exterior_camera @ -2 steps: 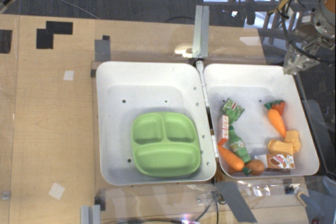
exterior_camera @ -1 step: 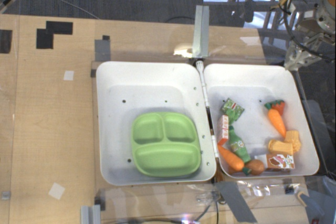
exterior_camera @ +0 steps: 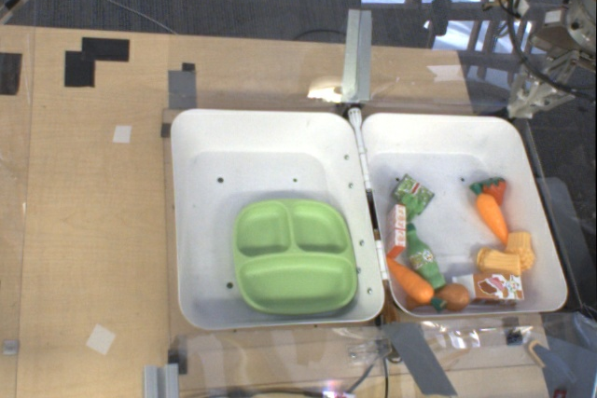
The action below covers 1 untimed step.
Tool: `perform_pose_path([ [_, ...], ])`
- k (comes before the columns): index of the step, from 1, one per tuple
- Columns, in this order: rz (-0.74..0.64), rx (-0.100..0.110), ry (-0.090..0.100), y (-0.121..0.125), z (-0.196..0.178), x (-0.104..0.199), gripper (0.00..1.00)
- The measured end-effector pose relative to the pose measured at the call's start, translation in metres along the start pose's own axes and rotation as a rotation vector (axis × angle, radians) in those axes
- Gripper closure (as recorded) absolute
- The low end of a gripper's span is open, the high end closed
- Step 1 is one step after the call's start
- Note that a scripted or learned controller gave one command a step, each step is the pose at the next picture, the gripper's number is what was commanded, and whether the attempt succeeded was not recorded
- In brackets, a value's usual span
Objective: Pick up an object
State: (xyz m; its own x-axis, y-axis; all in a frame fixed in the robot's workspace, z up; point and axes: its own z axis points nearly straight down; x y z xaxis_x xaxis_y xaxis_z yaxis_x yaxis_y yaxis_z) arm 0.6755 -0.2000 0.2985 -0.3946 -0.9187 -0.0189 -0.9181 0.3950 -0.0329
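Note:
The right bin (exterior_camera: 448, 140) holds several toy foods. A green packet (exterior_camera: 411, 195) and a red-and-white packet (exterior_camera: 398, 226) lie near its left wall. Below them are a green bottle (exterior_camera: 425, 263), an orange carrot (exterior_camera: 410, 281) and a brown ball (exterior_camera: 454, 296). Another carrot (exterior_camera: 491, 212) with a red and green top lies at the right, above yellow corn pieces (exterior_camera: 504, 256) and a red box (exterior_camera: 498, 288). My gripper (exterior_camera: 534, 96) hangs beyond the right bin's far right corner, outside the bin and away from every object.
The left bin (exterior_camera: 201, 200) holds a green divided plate (exterior_camera: 295, 254). A metal post (exterior_camera: 356, 56) stands behind the seam between the bins. Cables and a metal frame (exterior_camera: 485, 28) crowd the far right behind the bins.

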Motion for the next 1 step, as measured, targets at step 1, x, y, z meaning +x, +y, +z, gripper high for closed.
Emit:
perform_pose_path([
  [1,0.005,0.01,-0.006,-0.0019,-0.0142,-0.0019,1.0],
])
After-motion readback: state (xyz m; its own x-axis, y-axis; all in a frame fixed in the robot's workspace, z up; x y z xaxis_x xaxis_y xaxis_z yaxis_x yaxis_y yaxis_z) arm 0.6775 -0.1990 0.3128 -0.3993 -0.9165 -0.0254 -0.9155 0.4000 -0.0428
